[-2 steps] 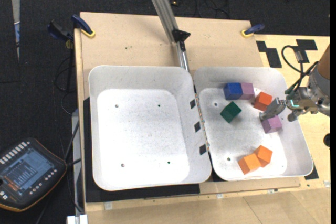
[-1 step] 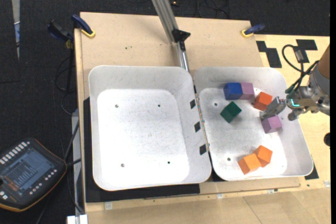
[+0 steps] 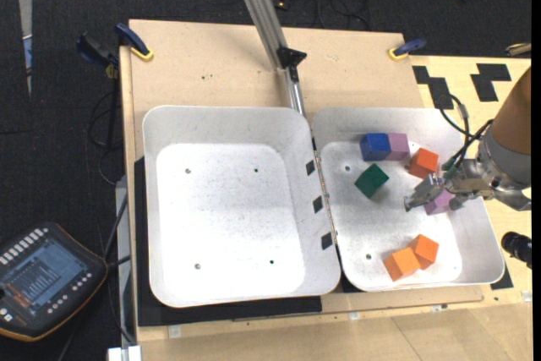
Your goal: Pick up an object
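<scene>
at the lower right of the frame, two orange blocks (image 3: 412,256) sit touching each other near the front wall of the right bin (image 3: 473,270). above them, at the right edge, your gripper (image 3: 433,197) reaches in low over the bin floor, with a small purple block (image 3: 439,202) at its tips; whether the jaws are open or clamped on it you cannot tell from this slant, so do not count it as held. just beyond, another orange block (image 3: 423,161) lies beside the wrist, then a green block (image 3: 371,180) toward the bin's middle, and farthest back a blue block (image 3: 374,146) touching a lilac block (image 3: 396,144). the left bin (image 3: 161,207) stands alongside. judge these blocks as light, rigid and flat-faced: they should not crush, but may skid on the smooth white floor. take the purple one across two opposite flat faces, square on, not corner to corner.
</scene>
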{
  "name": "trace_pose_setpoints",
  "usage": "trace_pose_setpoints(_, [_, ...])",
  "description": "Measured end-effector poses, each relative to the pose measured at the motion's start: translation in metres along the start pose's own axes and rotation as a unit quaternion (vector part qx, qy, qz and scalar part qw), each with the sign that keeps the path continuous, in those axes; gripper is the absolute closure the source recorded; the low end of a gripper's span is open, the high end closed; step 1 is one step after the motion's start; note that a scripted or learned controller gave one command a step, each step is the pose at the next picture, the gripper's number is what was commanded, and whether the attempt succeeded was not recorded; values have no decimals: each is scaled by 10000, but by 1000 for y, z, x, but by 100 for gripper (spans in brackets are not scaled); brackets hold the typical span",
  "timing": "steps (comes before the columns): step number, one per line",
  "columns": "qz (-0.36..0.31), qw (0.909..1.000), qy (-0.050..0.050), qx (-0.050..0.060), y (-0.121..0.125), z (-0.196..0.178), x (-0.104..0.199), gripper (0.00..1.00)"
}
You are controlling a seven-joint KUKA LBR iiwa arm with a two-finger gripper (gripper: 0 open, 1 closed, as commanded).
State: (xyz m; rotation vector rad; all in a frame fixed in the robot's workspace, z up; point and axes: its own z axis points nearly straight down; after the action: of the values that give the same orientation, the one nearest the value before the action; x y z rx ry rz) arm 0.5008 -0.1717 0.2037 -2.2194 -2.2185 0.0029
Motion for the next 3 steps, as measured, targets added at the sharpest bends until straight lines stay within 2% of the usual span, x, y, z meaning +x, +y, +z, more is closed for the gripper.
trace_pose_setpoints(2, [1,10000,3,10,-3,104,12,0])
trace_pose_setpoints(3, [-2,10000,-8,-27,-1,91,11,100])
